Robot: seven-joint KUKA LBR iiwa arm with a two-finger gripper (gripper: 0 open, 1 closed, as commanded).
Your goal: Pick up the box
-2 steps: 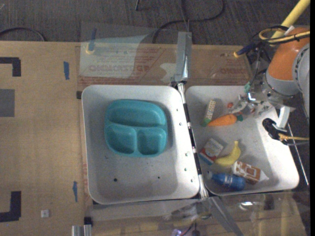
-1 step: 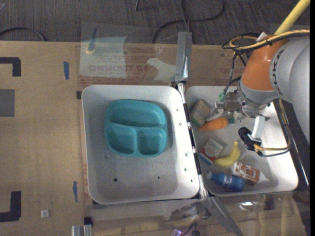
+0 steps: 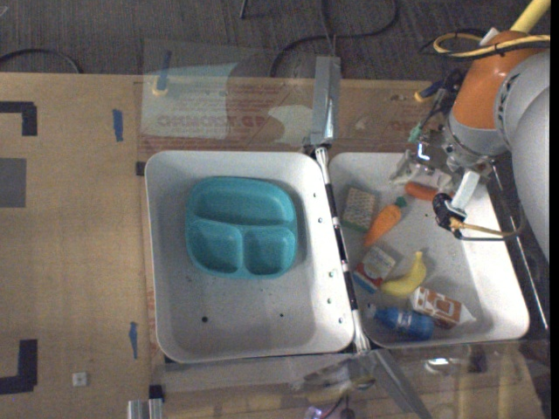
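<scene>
In the far corner of the right-hand bin (image 3: 511, 308), the fingers (image 3: 434, 175) hang low at the end of the grey arm (image 3: 533, 138) with its orange band (image 3: 480, 94). They are lost among cables and fittings, so I cannot tell how far apart they stand or whether anything lies between them. A short orange-red piece (image 3: 425, 191) lies just beside them on the near side, and a black fitting with a thin yellow cable (image 3: 448, 213) sits a little nearer the camera. The red-and-white box (image 3: 437, 306) lies flat well apart from the fingers, toward the near rim of the same bin, with bare white floor between the two and also out toward the arm's side wall. A blue bottle (image 3: 404, 323) lies just beside the box, against the near rim, and a banana (image 3: 406, 276) curves close by on the fingers' side of it. Left of the fingers a carrot (image 3: 384, 223) lies at a slant, with a checkered pad (image 3: 359, 208) beyond it near the dividing wall and a small grey packet (image 3: 378, 259) between carrot and banana. Across that wall the left bin (image 3: 166, 321) holds a teal divided plate (image 3: 242, 226), with open floor around it on the near side. Both bins rest on the desk (image 3: 70, 260).
</scene>
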